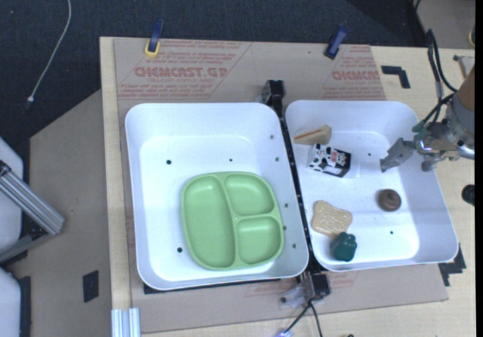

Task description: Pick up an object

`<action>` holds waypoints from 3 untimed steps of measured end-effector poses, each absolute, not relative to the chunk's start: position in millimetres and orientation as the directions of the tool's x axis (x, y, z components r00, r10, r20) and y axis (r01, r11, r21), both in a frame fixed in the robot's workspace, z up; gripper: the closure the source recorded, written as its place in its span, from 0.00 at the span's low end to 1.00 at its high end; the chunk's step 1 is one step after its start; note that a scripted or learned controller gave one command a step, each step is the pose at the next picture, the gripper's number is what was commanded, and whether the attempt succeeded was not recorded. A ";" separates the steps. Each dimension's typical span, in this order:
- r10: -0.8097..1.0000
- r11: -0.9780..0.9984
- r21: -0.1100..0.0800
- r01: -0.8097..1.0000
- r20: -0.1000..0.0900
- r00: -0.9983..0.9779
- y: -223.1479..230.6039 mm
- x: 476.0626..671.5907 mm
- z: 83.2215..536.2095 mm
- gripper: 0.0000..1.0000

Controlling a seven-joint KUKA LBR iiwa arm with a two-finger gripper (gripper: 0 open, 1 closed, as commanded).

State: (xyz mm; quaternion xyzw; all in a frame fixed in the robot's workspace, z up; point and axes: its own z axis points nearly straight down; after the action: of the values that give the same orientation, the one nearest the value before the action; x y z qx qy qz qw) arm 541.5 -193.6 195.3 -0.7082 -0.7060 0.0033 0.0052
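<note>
The right bin (pixel 423 249) holds several small objects. A tan wedge (pixel 313 134) lies at its far left, with a black-and-white patterned packet (pixel 330 160) just below it. A small brown round piece (pixel 389 200) sits mid-bin. A tan biscuit-like slab (pixel 331 217) and a teal green lump (pixel 344 246) lie at the near left. My gripper (pixel 411 160) hangs over the bin's right side, above and right of the brown piece. Its fingers (pixel 392 155) are spread open with nothing between them.
The left bin (pixel 143 147) contains a green divided plate (pixel 232 219). Between the two bins runs a black divider strip (pixel 290 170). Blue clamps (pixel 336 41) hold the cardboard base at the back. Cables hang at the far right.
</note>
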 end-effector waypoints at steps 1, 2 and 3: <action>1.000 0.000 0.000 1.000 0.000 0.000 -193.4 544.5 201.4 0.00; 1.000 0.000 -0.007 1.000 0.003 0.000 -191.5 542.9 137.3 0.00; 1.000 0.000 -0.003 1.000 0.001 0.000 -191.1 542.4 86.5 0.00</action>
State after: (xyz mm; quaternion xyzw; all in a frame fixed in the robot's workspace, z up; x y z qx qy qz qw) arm 542.4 -191.1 86.5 -0.7071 -0.7071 0.0005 0.0014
